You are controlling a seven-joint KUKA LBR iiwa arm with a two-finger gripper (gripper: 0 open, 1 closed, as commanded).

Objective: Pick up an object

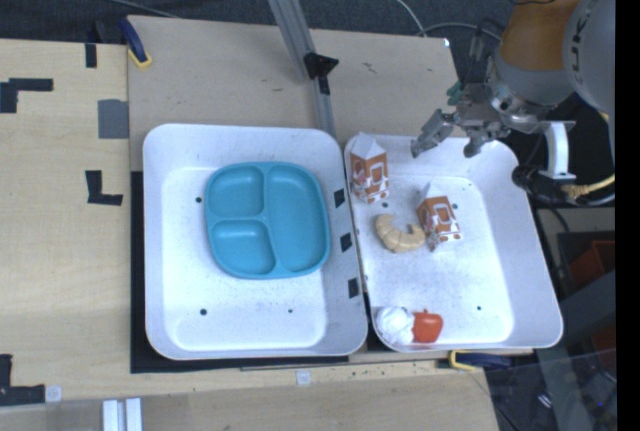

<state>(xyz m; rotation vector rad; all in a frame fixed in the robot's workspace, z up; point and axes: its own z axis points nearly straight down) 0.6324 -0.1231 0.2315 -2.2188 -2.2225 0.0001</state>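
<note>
Nearest us, a red-and-white toy (412,325) sits in the near corner of the right bin (500,304). We see a croissant (400,235) between two small cartons (369,169) (438,219), all loose and reachable, while the blue divided plate (267,219) fills the left bin (250,329). Our gripper (450,137) hangs spread wide and empty above the far edge, likely poised to descend.

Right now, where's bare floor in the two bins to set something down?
Left bin: a strip along the near wall, below the blue divided plate. Right bin: the near-right floor, right of the croissant and above the red-and-white item. Crowded: the far-left part, with two small cartons and the open gripper above.
</note>
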